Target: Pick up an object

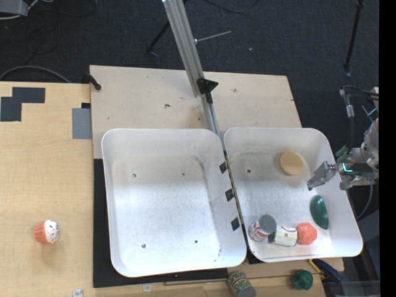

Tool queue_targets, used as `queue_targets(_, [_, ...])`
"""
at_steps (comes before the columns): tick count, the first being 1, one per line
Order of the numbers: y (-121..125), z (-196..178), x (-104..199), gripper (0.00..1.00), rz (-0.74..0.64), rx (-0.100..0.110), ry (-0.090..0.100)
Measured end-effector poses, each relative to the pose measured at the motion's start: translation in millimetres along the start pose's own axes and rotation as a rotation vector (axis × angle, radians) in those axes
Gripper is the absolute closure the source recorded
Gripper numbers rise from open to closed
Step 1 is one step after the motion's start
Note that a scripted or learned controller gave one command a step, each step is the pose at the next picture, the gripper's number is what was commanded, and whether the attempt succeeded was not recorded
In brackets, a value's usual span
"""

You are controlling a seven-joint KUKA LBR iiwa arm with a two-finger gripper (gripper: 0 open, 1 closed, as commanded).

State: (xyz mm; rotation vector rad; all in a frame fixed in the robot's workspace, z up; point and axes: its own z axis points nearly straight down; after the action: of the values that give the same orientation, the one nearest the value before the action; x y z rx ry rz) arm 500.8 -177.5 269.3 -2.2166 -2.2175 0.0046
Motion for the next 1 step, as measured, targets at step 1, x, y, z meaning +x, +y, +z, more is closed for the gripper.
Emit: queue_targets(1, [0.2,-1.5,-0.5,0.0,0.001,-0.003,-0.001])
